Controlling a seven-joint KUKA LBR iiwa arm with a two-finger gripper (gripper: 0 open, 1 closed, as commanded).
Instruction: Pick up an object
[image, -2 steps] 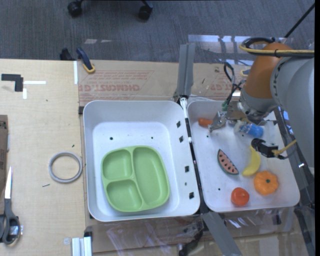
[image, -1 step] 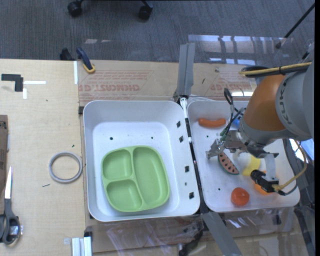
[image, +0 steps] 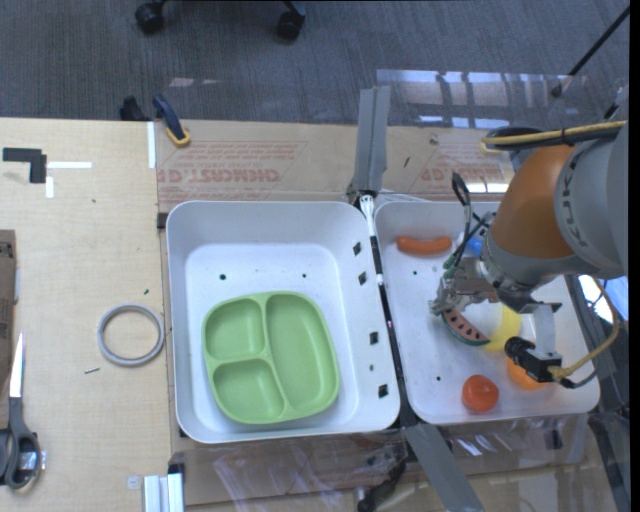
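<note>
- Writing: cardboard sheet (image: 300, 160) behind the bins carried red print, seen upside down/mirrored; only partly legible, looked like "CHEMICAL GR…". No other readable labels.
- Arm (image: 560, 200) came in from the right, grey w/ orange band, bent down over the right bin (image: 420, 390).
- Gripper (image: 458, 300) sat low in the right bin, at approx. mid-bin, tips right at the watermelon slice (image: 467, 328).
- Jaws: couldn't tell if spread or pressed together; wrist + cables hid them. No item clearly seen betw. them.
- Slice (red flesh, green rind) lay just below/beside the gripper tips, touching or nearly so; couldn't tell which.
- Yellow item (image: 506, 326) lay just right of the slice, partly under the wrist.
- Orange item (image: 522, 372) sat near the bin's right-front corner, partly hidden by a black cable fitting.
- Tomato-like red ball (image: 480, 393) lay near the front edge of the right bin, apart from the gripper.
- Carrot/sausage-shaped orange piece (image: 424, 243) lay near the back of the right bin, well apart from the gripper.
- Left bin (image: 190, 300) held a green 3-compartment plate (image: 270, 355).
- On the bench, left of the bins: tape ring (image: 131, 333); scissors (image: 18, 440) at the far-left edge.
- Blue/yellow clamp (image: 172, 122) at the cardboard's back-left corner.
</note>
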